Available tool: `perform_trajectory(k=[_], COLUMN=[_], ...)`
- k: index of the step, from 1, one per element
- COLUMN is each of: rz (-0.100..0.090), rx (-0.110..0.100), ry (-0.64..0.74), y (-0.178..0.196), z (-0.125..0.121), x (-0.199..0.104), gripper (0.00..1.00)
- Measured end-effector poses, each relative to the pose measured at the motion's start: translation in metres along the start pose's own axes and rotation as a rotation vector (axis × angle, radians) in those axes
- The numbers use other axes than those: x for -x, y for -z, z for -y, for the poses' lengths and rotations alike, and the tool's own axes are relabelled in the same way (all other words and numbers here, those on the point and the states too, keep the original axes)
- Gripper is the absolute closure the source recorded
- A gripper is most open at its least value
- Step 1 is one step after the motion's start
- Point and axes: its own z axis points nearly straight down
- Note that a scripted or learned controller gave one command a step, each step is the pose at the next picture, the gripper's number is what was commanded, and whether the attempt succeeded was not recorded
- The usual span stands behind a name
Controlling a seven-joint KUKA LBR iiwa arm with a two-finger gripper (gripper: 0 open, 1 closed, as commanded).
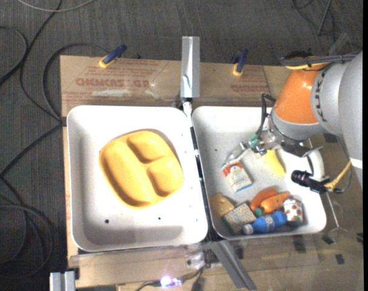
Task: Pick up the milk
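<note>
The milk (237, 176) is a small white carton with red print, lying on its side on the floor of the right bin (203, 162), roughly in that bin's middle and tilted at an angle. The gripper (251, 144) hangs just beyond the milk's upper corner, toward the bin's far side — close to the carton, though whether it touches cannot be told. Nothing sits between its fingers that can be made out; how wide they stand cannot be told either.

The arm (305, 99), grey with its orange band, reaches over the right bin's far right corner. Just right of the milk lies a pale yellow item (274, 161), partly under the wrist. Nearer the bin's front wall, below the milk, a cluster crowds together: a brown piece (220, 204), a checked packet (237, 214), an orange carrot-shaped thing (268, 199), a blue bottle (267, 223) and a spotted can (293, 210).

Left of the milk, across the divide, the left bin (86, 180) holds a yellow sectioned tray (141, 167). Both bins rest on the table (80, 83), its brown board clamped at the back.
</note>
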Motion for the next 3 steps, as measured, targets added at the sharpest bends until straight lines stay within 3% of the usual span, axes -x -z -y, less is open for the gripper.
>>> perform_trajectory(k=[1, 2, 3], rz=[0.012, -0.003, -0.004], rx=[0.023, 0.001, 0.002], ry=[0.361, 0.374, 0.375], y=[-0.012, 0.076, 0.085], z=[0.059, 0.083, 0.082], x=[-0.052, -0.085, -0.086], gripper=[0.0, 0.0, 1.0])
